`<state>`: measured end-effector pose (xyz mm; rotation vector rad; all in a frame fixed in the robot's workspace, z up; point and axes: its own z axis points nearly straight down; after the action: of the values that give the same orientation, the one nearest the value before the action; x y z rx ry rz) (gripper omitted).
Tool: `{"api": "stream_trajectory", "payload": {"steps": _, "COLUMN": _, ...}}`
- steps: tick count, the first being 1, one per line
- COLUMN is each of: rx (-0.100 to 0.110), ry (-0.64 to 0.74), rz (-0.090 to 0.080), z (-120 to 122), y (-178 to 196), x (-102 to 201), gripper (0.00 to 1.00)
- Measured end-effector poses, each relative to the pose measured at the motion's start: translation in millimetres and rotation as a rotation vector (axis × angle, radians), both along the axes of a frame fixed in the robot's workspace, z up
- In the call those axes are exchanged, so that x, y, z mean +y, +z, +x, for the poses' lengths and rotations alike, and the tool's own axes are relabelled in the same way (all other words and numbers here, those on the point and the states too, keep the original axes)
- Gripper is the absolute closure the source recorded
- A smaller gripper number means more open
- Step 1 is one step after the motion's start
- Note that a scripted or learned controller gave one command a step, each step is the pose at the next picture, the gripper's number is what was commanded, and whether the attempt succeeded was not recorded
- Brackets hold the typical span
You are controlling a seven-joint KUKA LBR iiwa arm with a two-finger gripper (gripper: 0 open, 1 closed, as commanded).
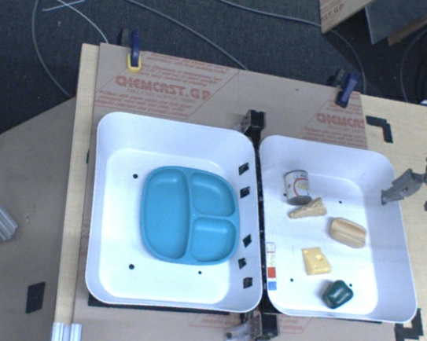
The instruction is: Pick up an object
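The right bin (391, 256) holds several small items. A small tin can (297, 185) lies near its back, with a tan wedge (308, 210) just in front of it. A tan bread-roll shape (348, 232) rests mid-bin, a yellow cheese block (315, 261) sits nearer the front, and a dark green object (337, 294) is at the front right. My gripper (416, 194) hangs at the bin's right rim, above and to the right of these items. It is open, with nothing between its fingers.
The left bin (106, 253) holds a blue divided plate (190, 215). A small red and blue card (271, 266) lies at the right bin's left wall. Clamps (136, 52) hold the board at the back, and cables run across the dark floor behind.
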<state>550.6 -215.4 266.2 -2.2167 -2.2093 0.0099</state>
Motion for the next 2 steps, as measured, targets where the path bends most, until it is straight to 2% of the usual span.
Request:
{"api": "stream_trajectory", "payload": {"steps": 1, "rx": -0.013, "ry": 0.004, "rz": -0.003, "z": 2, "y": 7, "x": 1, "gripper": 0.00}}
{"api": "stream_trajectory", "payload": {"steps": 2, "rx": -0.006, "ry": 0.003, "rz": -0.001, "z": 2, "y": -56, "x": 3, "gripper": 0.00}}
